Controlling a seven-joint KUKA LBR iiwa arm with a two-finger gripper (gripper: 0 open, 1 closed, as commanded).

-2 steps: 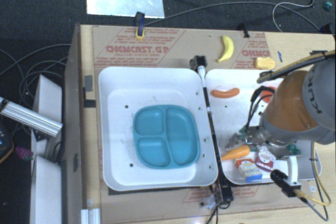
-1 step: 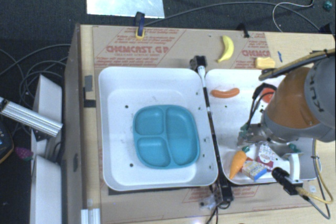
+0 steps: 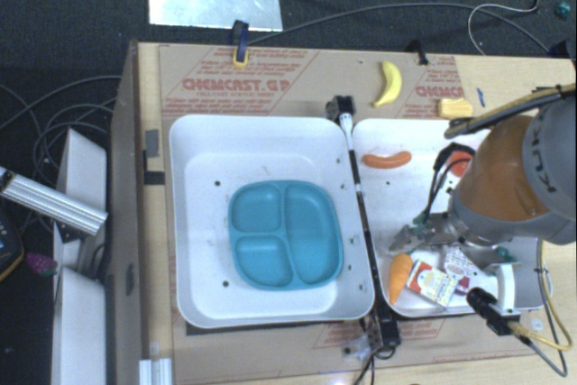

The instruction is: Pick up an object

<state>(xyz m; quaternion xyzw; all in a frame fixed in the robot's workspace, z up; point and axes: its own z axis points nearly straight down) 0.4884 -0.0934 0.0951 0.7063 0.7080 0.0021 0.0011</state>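
Over the right bin (image 3: 379,153) we see the grey arm (image 3: 541,185) with its orange band (image 3: 496,171) reaching in from the right, its gripper (image 3: 416,236) low over the bin floor near the bin's middle. We cannot tell from this angle whether it is released or clenched, and we see nothing held in it. Just below the gripper lies a carrot (image 3: 397,277), pointing down toward the near wall, and just beside the carrot on its right sits a small carton (image 3: 431,282) with red and white print, tilted. Right of the carton we make out more small packaging (image 3: 458,264), partly under the arm, too jumbled to name. Near the far wall of the same bin lies a sausage (image 3: 387,160), well apart from the gripper. A red thing (image 3: 458,165) shows beside the arm's orange band, mostly hidden. Left of the divider, the left bin (image 3: 207,149) holds a blue tray (image 3: 286,233) with three compartments, lying flat near its middle. On the desk (image 3: 270,81) behind the bins we see a banana (image 3: 389,84) and, further right, a yellow block (image 3: 455,108). A yellow clamp (image 3: 240,45) grips the desk's far edge.
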